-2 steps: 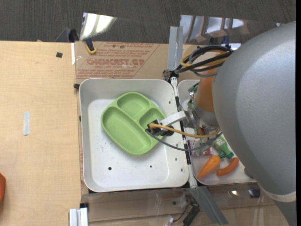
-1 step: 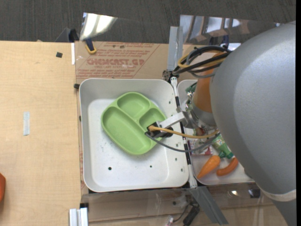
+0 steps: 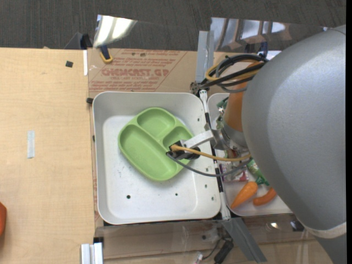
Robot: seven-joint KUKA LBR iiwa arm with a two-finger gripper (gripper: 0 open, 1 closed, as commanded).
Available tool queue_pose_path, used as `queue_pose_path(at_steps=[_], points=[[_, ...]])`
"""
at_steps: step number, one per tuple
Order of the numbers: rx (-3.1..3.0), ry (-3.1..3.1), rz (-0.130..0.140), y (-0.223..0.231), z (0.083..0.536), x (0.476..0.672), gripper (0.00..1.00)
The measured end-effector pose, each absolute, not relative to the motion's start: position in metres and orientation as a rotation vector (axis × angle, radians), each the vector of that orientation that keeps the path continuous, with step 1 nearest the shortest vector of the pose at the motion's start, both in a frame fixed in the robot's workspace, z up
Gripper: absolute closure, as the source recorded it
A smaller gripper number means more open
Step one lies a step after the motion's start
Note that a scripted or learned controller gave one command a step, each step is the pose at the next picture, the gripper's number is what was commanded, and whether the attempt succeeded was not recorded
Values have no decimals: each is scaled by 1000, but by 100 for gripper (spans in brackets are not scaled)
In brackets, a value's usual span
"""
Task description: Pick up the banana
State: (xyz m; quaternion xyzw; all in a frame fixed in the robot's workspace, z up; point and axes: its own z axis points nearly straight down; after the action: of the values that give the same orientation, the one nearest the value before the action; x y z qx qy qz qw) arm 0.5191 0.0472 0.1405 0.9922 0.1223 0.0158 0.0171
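You are looking down on two white bins set side by side. The left bin (image 3: pixel 104 147) holds a green plate (image 3: pixel 147 147). The plate has three parts, one big and two small. It lies flat on the floor of the bin, turned at a slant, more to the far right side than the near left.

The big grey arm (image 3: pixel 297 136) comes in from the right and hangs over most of the right bin (image 3: pixel 215 100). You can see the orange band (image 3: pixel 235 113) under it. The gripper (image 3: pixel 223 141) sits low by the wall between the two bins, just right of the plate. It is tucked under the arm, so you cannot tell if it is squeezed tight or let go, or if it has anything in it.

You cannot tell where the banana is, because the arm covers so much of the right bin.

In the near left corner of the right bin lies a carrot (image 3: pixel 243 194). A smaller carrot (image 3: pixel 265 198) lies just beside it on the right. Something green (image 3: pixel 257 176) lies just past them.

A brown card sheet (image 3: pixel 137 70) with red letters lies past the left bin. A pale wood table (image 3: pixel 44 120) is off to the left.
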Motion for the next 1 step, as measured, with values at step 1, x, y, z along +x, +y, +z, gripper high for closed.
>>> queue_pose_path(at_steps=[1], points=[[3083, 386, 49, 47, 141, 519, 0]])
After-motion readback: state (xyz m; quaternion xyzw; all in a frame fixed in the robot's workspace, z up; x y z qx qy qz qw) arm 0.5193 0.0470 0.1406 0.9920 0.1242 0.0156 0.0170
